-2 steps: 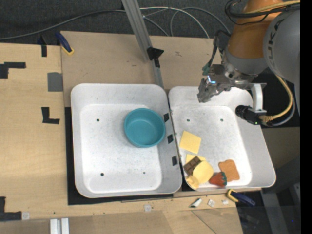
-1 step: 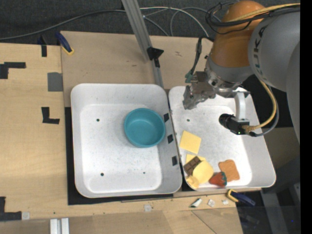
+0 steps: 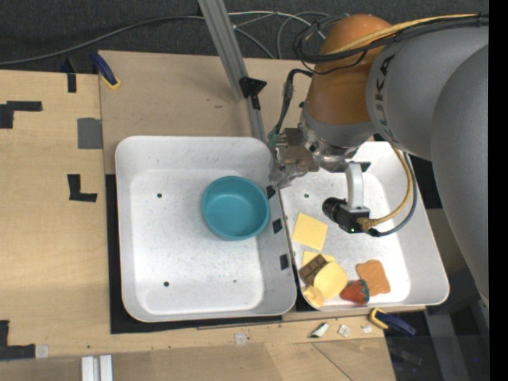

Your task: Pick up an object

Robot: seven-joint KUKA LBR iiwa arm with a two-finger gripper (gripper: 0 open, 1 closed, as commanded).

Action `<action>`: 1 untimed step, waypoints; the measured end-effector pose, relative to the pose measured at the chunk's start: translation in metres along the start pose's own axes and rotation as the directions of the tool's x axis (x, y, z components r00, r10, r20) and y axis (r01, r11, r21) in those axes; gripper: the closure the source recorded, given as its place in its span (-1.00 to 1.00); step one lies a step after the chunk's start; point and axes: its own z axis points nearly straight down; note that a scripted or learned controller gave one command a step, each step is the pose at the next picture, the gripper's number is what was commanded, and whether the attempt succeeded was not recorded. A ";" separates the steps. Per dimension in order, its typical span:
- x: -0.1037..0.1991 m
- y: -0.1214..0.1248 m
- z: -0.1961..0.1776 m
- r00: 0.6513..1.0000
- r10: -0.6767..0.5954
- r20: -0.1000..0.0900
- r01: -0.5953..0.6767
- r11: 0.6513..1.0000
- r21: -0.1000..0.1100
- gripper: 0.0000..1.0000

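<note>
The arm (image 3: 413,94) rises closest to the lens, its grey bulk and orange band filling the 1 to 3 o'clock part of the view and covering much of the right bin (image 3: 425,280). Its claw (image 3: 284,165) hangs low at the top left corner of that bin, right over the seam where the two bins meet; whether it is wide or narrow I cannot tell, and nothing can be seen held in it. A small black unit (image 3: 343,213) on a bracket hangs just at 4 o'clock of the claw, with a yellow cable (image 3: 401,201) looping beside it.

The objects lie in the lower half of the right bin, at 5 o'clock from the claw and apart from it. A yellow square (image 3: 309,232) sits nearest. Below it a brown block (image 3: 311,268) touches a pale yellow piece (image 3: 327,282). At 3 o'clock of these, an orange toast-like piece (image 3: 373,276) lies beside a small red item (image 3: 355,292).

In the left bin (image 3: 143,213) a teal bowl (image 3: 234,207) stands upright, near the bin's right wall, at 8 o'clock from the claw. A grey pole (image 3: 230,54) slants from 12 o'clock down to the bins' shared corner, close by the claw. Black tape marks (image 3: 79,187) dot the wooden surface (image 3: 48,236) at 9 o'clock.
</note>
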 end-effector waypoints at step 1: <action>0.055 -0.020 -0.007 1.000 -0.002 -0.001 0.002 1.000 -0.001 1.00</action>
